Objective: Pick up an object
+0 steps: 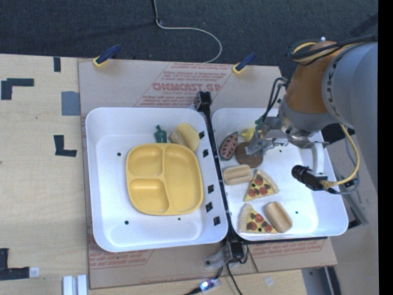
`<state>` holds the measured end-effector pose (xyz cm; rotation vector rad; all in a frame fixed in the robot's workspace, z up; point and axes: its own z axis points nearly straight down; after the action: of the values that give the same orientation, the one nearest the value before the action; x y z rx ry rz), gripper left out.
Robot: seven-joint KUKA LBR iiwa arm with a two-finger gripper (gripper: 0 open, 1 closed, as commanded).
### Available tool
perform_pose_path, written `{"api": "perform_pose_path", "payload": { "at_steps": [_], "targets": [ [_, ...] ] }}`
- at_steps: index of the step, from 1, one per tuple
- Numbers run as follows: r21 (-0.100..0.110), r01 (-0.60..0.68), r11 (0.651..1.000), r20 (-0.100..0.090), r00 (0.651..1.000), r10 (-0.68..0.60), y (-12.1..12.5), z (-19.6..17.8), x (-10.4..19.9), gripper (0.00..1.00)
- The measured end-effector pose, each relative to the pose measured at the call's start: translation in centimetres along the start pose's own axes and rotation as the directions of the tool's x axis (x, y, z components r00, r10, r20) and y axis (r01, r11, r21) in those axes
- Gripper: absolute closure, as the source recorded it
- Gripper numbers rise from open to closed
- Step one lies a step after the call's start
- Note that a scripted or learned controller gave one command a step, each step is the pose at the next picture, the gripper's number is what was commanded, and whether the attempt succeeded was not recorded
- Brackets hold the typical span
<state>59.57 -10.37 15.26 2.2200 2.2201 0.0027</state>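
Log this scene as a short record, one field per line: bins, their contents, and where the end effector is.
left bin: yellow divided plate, small green item, pale food piece
right bin: watermelon slice, brown round piece, two pizza slices, two hot dogs
end effector: over the right bin's upper left, at the brown round piece
grasp: not visible

Bright yellow divided plate (164, 178) sits in the white left bin (101, 165), with a small dark green piece (159, 134) and a pale yellow one (186, 136) beside it. In the white right bin (325, 220): a red watermelon slice (228, 145) with dark seeds, two orange-yellow pizza slices (261, 186) dotted red, tan hot dog buns (237, 174), a brown disc (249, 157). The arm (334, 85) is grey, banded orange. Blue clamps (244, 62) with yellow tips hold the brown cardboard (178, 88), which is printed in red.
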Motion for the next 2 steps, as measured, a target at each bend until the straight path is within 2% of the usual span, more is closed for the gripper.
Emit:
{"api": "perform_pose_path", "payload": {
  "at_steps": [1,2],
  "targets": [
    [0.0,0.0,1.0,0.0,1.0,0.0,-0.9,-5.3,-0.3,1.0],
    [0.001,0.001,1.0,0.0,1.0,-0.001,-0.8,-7.3,-0.3,1.0]
  ]
}}
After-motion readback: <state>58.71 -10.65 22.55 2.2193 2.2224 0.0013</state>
